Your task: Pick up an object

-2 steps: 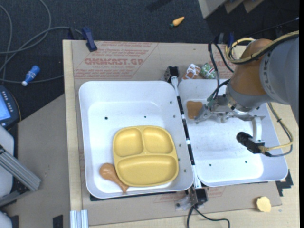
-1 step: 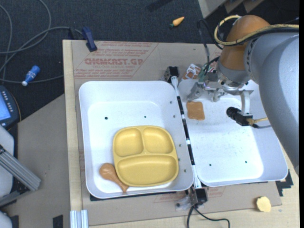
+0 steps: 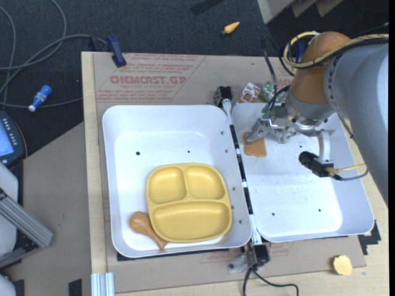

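My gripper hangs low over the back left part of the right bin, close to the wall between the bins. A flat orange-brown piece lies on the bin floor just below and left of the gripper, touching or nearly touching it. The arm hides how the jaws stand. In the left bin a yellow divided plate sits at the front. A tan drumstick-shaped toy lies against the plate's front left edge.
A small printed packet and a green bit lie by the right bin's back rim, next to a black clip. A yellow lump rests on the bench at front right. A blue clamp sits at the bench's back left.
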You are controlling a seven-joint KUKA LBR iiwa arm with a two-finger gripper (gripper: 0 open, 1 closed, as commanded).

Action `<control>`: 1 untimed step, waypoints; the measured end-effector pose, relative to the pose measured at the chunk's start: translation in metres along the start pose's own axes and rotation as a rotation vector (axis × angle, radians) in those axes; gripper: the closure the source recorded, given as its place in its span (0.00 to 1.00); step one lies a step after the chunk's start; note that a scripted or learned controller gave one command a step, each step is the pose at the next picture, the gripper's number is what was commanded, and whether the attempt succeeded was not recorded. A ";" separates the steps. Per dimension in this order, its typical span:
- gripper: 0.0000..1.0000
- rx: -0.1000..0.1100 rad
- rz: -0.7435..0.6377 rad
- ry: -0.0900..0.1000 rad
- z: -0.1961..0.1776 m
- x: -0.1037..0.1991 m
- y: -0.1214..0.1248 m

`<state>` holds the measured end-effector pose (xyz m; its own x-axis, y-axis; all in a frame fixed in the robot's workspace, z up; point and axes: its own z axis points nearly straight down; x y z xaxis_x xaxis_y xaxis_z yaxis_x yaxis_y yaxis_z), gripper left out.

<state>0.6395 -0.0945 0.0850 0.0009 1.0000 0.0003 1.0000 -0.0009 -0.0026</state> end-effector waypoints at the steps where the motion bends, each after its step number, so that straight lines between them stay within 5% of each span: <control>1: 0.00 0.000 0.000 0.000 0.000 -0.003 -0.021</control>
<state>0.6182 -0.0979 0.0850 0.0010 1.0000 0.0002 1.0000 -0.0010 -0.0022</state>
